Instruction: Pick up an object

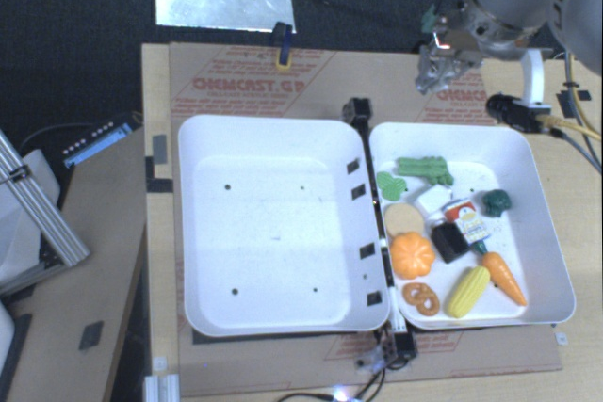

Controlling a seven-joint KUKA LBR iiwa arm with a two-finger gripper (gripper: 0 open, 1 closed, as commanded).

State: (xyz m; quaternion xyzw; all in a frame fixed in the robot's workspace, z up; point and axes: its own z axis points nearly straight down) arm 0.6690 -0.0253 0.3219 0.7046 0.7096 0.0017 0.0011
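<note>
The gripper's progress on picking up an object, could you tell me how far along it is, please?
Nothing looks done yet. The gripper hangs above the bench, beyond the far rim of the right bin, carrying nothing visible. The toy pumpkin, corn cob and carrot lie in that bin. Descent, grasp and lift remain.

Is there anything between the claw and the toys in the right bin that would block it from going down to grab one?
Nothing visible does. The claw hangs above the bench behind the right bin, and the pumpkin, corn and carrot lie uncovered in that bin.
</note>
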